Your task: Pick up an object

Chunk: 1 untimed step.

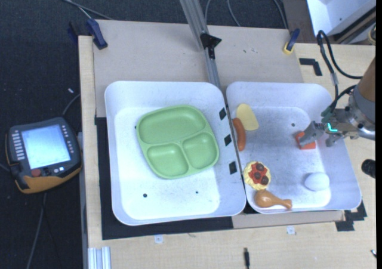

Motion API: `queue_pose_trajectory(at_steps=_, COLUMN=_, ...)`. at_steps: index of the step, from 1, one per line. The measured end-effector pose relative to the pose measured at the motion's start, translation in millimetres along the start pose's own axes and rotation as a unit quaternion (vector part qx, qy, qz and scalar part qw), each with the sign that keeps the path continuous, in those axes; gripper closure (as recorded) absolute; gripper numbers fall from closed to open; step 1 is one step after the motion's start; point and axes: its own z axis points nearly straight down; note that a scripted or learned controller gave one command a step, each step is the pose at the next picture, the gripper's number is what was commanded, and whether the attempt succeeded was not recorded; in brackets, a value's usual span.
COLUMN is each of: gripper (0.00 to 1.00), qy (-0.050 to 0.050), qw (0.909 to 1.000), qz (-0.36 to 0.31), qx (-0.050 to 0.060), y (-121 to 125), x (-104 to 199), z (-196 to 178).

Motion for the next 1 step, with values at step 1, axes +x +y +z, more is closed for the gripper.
queue_pose_trajectory(at_steps=1, gripper=0.00, qy=0.000, qw=1.0000, qz=0.000, qx=-0.001, y=0.5, x=0.0, z=-0.7)
